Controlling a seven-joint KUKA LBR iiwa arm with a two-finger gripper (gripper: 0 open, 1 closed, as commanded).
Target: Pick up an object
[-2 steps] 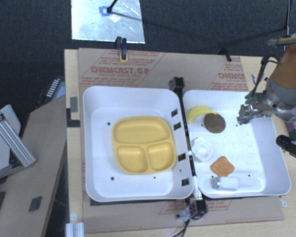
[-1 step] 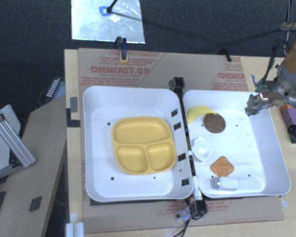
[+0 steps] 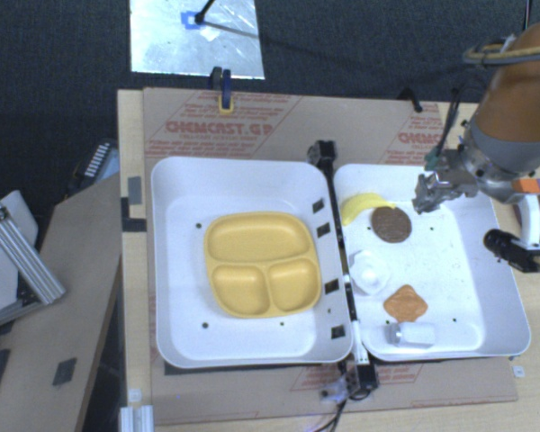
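Note:
The right bin (image 3: 486, 322) holds a yellow banana-like piece (image 3: 360, 206) at its far left, a round brown cookie (image 3: 391, 225) beside it, a small white cup (image 3: 367, 274), an orange-brown nugget (image 3: 405, 304) and a clear-and-white bottle (image 3: 412, 334) lying near the front. My gripper (image 3: 427, 195) hangs over the bin's far part, just right of the cookie and above it. Nothing shows between its fingers.
The left bin (image 3: 180, 322) carries a yellow three-compartment tray (image 3: 259, 264). A black clip strip (image 3: 335, 241) runs along the seam between the bins. A shiny sheet (image 3: 196, 27) lies beyond the bench at the back.

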